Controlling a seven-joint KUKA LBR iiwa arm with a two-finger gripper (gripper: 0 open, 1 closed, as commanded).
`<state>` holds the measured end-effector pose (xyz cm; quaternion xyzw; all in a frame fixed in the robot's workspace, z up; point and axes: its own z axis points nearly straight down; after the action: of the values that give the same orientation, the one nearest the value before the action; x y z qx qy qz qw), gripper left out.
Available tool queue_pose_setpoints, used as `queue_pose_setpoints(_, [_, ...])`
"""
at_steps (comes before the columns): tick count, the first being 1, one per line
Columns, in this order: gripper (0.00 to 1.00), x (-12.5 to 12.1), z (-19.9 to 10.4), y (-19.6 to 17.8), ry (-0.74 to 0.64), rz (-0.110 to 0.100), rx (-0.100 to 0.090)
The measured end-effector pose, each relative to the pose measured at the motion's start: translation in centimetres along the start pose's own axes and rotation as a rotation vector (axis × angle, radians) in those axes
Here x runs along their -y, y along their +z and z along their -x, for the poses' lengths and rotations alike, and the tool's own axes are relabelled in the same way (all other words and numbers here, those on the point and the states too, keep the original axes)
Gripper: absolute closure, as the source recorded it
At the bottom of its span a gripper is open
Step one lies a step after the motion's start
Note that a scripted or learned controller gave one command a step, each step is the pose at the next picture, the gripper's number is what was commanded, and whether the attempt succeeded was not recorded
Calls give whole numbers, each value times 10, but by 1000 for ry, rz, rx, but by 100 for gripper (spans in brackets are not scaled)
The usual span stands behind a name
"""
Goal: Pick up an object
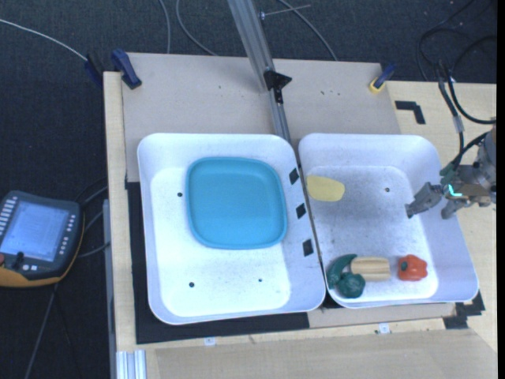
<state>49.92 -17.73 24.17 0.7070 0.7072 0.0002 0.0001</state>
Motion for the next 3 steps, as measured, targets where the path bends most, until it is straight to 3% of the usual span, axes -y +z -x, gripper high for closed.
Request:
queue_pose_setpoints(1, [0,0,0,0,0,0,0])
queue_pose_setpoints(3, [0,6,-3,106,1,-4,-1])
